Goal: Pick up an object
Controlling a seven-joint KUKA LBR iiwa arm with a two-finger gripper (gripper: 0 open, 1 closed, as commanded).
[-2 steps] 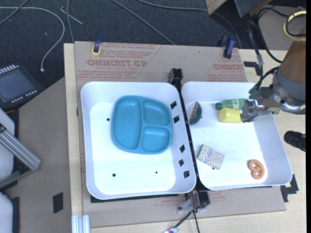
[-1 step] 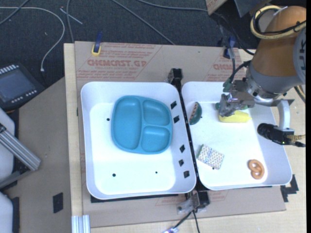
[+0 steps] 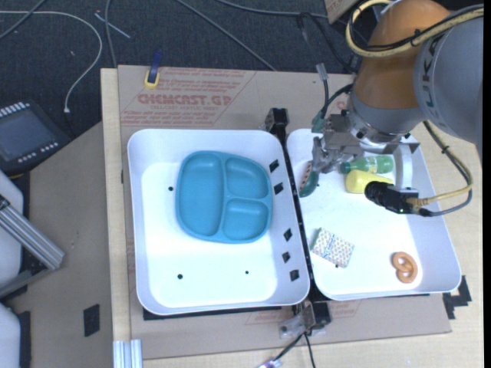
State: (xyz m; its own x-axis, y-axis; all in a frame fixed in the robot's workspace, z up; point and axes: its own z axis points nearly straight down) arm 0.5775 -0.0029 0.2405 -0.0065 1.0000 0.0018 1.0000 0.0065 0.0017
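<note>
looking down on the counter [image 3: 115, 228], two white bins sit side by side, their inner rims touching along a line of black clips.

left bin [image 3: 153, 274]: holds one blue plate [image 3: 224, 196] with three compartments, lying flat toward the upper middle. nothing is seen in its compartments. bare white floor shows below the plate and along the left wall.

right bin [image 3: 441, 263]: holds several small items. a yellow piece [image 3: 357, 181] lies near the top, with a green bottle [image 3: 377, 163] touching or just behind it, partly hidden by the arm. a patterned packet [image 3: 333, 248] lies in the lower left part, near the dividing rim. a pretzel [image 3: 404, 266] lies near the lower right corner, well apart from the packet. a small reddish-green item [image 3: 309, 179] leans at the upper left wall beside the tool.

tool [image 3: 326, 159]: low in the upper left part of the right bin, just left of the yellow piece. the wrist and cabling obscure it; whether it is wide, narrow or holding anything cannot be told.

open room: the middle of the right bin, between packet, pretzel and yellow piece, is bare. the arm [image 3: 418, 52] covers the bin's upper right edge.
</note>
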